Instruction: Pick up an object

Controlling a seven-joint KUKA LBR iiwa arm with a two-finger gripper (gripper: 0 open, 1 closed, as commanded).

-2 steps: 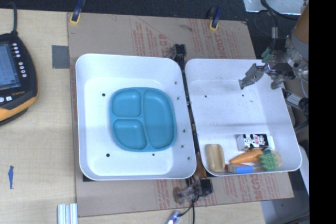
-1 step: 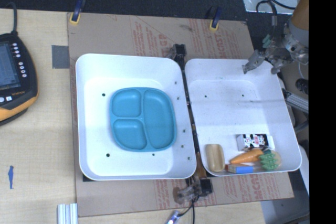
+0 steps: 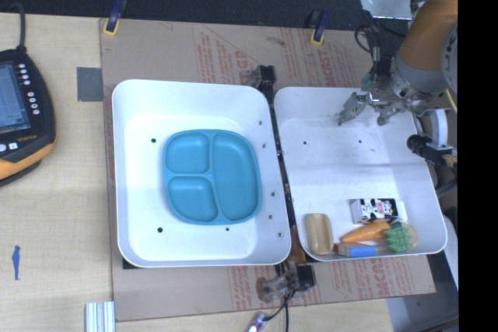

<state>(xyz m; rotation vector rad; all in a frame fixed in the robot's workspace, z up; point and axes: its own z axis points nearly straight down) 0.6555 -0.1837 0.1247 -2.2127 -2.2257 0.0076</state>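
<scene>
My gripper (image 3: pixel 367 113) hangs over the far right part of the right bin (image 3: pixel 342 167), its two fingers spread apart with nothing between them. Several small objects lie along the bin's near edge: a tan wooden block (image 3: pixel 317 232), an orange toy carrot with green top (image 3: pixel 379 233), a blue marker-like piece (image 3: pixel 358 251), and a small black-and-white package (image 3: pixel 377 209). The gripper is well away from them, toward the back of the bin.
The left bin (image 3: pixel 136 167) holds a blue divided plate (image 3: pixel 211 176). A teach pendant (image 3: pixel 19 113) lies on the bench at the far left. Clamps (image 3: pixel 114 15) hold the cardboard sheet at the back. Cables hang near the arm at the right.
</scene>
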